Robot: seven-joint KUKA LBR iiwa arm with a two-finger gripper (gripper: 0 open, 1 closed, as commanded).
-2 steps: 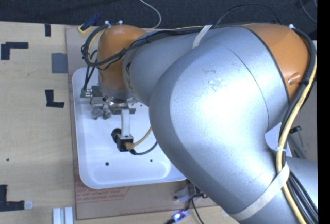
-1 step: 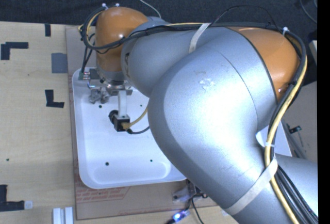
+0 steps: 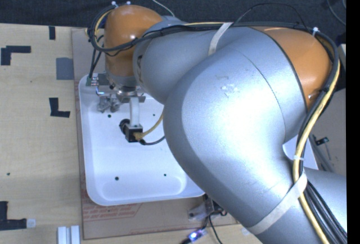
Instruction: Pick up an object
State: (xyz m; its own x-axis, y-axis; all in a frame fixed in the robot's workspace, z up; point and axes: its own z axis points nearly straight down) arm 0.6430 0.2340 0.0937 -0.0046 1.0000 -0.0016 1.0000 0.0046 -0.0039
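Observation:
My gripper hangs low over the far left corner of the white bin, just inside its rim. A small black part with a yellow cable hangs from the wrist beside it, above the bin floor. The orange wrist band sits directly above the gripper. The bulky grey arm covers the right part of this bin and everything beyond it.
The bin's visible floor is bare white with two small dark dots. Left of it lies a tan bench top with black tape marks and a grey patch. Cardboard sticks out under the bin's near edge.

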